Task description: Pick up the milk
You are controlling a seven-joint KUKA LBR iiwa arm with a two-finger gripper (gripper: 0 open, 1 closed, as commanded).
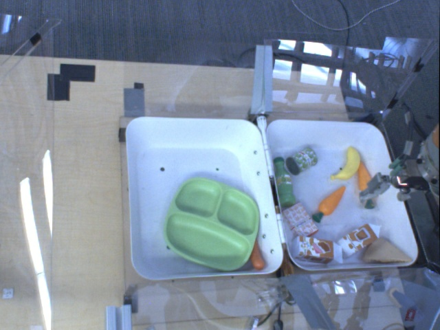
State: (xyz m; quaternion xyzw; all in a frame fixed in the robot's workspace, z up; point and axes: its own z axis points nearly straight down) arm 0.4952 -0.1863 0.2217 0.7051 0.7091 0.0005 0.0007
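Note:
Two small white-and-brown cartons lie at the front of the right bin [323, 130]; one carton [315, 249] rests flat and the other carton [359, 238] sits to its right. I cannot tell which is the milk. My gripper [386, 190] hangs over the bin's right side, beyond the cartons and to their right. It is open, with nothing between its fingers. One finger [371, 194] is close to a small carrot [363, 175].
The right bin also holds a green bottle [282, 182], a can [302, 161], a banana [348, 164], a second carrot [331, 202], a pink checkered pack [300, 218] and a tan wedge [386, 252]. A green divided plate [212, 223] lies in the left bin [158, 150].

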